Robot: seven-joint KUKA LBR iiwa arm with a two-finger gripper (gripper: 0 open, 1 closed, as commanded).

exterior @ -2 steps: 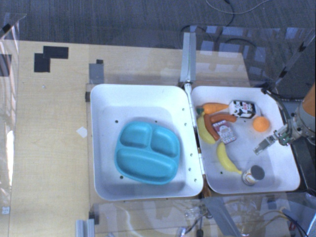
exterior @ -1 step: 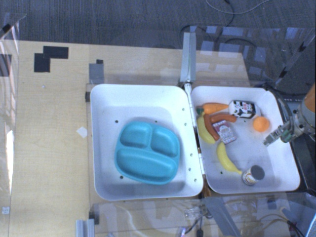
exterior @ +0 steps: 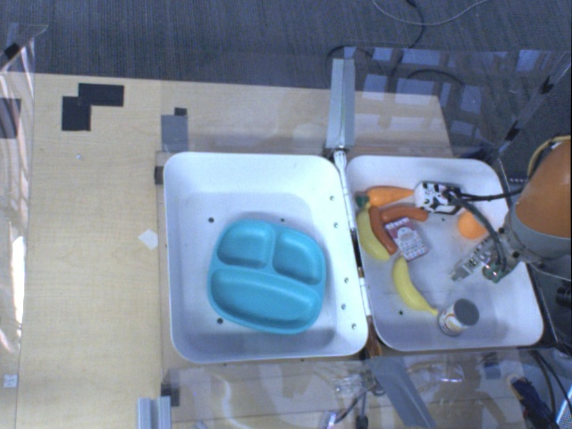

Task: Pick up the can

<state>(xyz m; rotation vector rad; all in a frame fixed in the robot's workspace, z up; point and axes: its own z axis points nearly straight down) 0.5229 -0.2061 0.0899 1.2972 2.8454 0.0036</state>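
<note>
The can [exterior: 457, 315] sits in the right bin [exterior: 523, 329], near the lower edge of the frame, and it looks like it stands upright, with its round shiny top facing the camera. It is small and made of metal, so it is probably hard and stiff and will not squash easily, but its smooth side could be slippery. It may be a bit heavy if it is full; the picture cannot say. The best place to grab it seems to be around its round side, with 1 finger on each side, coming straight down from above. A yellow banana [exterior: 411, 286] lies just beside the can on its left, with its tip almost touching it, so the claw could bump the banana on that side. A second banana [exterior: 371, 236], an orange carrot [exterior: 391, 196] and a red and white packet [exterior: 404, 231] lie higher up in the same bin, well apart from the can. The left bin [exterior: 192, 324] holds a blue plate [exterior: 266, 275] with 3 parts. The grey arm [exterior: 545, 208] reaches in from the right of the frame, with its orange band showing, and its claw [exterior: 474, 264] hangs over the right bin, above the can and a little to the right, tilted to the lower left. The claw holds nothing, and it is too small and blurry to tell if it is apart or together.
</note>
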